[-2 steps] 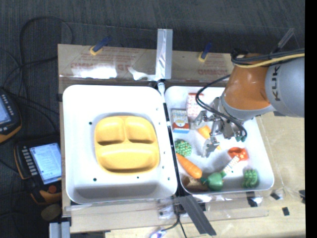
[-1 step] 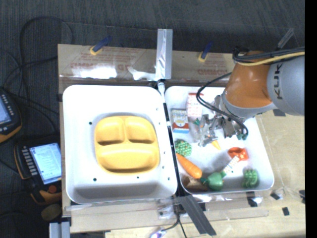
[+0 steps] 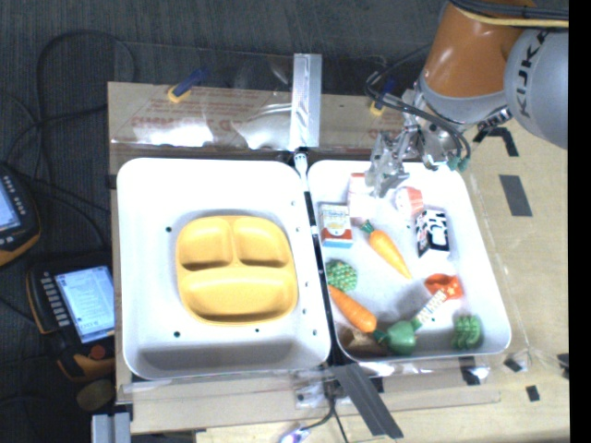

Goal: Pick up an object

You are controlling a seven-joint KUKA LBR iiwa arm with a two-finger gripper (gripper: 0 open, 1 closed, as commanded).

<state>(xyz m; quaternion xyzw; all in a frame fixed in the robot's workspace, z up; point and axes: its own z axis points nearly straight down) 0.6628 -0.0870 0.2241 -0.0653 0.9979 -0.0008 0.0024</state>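
My gripper (image 3: 386, 172) hangs over the far end of the right bin (image 3: 489, 275), just above a red and white carton (image 3: 410, 199). Nothing shows between its tips. Below it in the bin lie a small orange and blue carton (image 3: 335, 225), a carrot (image 3: 389, 251) and a black and white carton (image 3: 432, 231). Nearer the front are a green knobbly vegetable (image 3: 342, 273), a second carrot (image 3: 354, 310), a green pepper (image 3: 401, 337), a red and white tube-like pack (image 3: 440, 294) and a broccoli piece (image 3: 467, 330).
A yellow divided plate (image 3: 236, 268) sits in the left bin (image 3: 148, 247). A metal divider post (image 3: 306, 100) stands behind the bins' shared wall. A handheld screen device (image 3: 81, 301) lies off the bench at left.
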